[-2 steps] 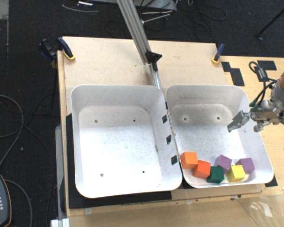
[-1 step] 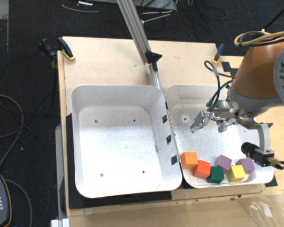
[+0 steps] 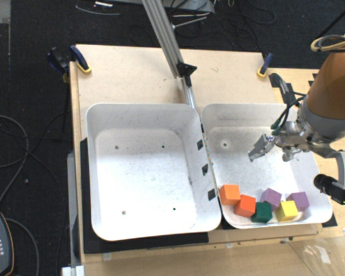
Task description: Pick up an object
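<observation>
The claw (image 3: pixel 274 148) is hanging over the right bin (image 3: pixel 236 117) with its two fingers spread wide and nothing between them. Below it and toward the camera, six blocks are sitting bunched along that bin's near wall: two orange blocks (image 3: pixel 237 199) to the claw's lower left, a green block (image 3: pixel 263 212) and a yellow block (image 3: pixel 287 210) in front, and two purple blocks (image 3: pixel 285 198) behind those. The left bin (image 3: pixel 103 119) is lying well off to the claw's left

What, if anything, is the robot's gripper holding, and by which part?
Nothing is held: the two-finger gripper hangs open over the right white bin, apart from the coloured blocks at its near edge.
</observation>
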Tool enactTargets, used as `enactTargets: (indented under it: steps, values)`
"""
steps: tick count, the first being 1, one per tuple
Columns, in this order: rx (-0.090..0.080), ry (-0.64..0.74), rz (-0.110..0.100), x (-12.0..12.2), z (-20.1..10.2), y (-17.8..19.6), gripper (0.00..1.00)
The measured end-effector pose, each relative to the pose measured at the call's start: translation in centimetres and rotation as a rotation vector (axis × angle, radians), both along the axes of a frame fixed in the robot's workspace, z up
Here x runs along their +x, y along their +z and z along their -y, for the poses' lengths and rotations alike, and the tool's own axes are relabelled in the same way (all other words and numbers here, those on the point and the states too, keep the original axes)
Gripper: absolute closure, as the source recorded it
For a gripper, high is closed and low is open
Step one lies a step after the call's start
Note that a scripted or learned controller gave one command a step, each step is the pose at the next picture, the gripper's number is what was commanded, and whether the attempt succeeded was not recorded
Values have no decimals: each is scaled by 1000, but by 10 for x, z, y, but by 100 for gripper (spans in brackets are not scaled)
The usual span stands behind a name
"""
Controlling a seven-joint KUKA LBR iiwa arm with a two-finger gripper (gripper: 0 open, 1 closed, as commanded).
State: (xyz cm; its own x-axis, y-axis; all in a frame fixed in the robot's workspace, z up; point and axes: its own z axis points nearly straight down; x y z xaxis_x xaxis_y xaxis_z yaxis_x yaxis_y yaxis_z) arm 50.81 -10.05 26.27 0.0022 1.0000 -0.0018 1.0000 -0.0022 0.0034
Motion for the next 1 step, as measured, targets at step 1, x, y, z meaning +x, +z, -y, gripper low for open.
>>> enactTargets:
  steps: [1]
  values:
    - [-2, 0, 6, -18, 29, 73, 0]
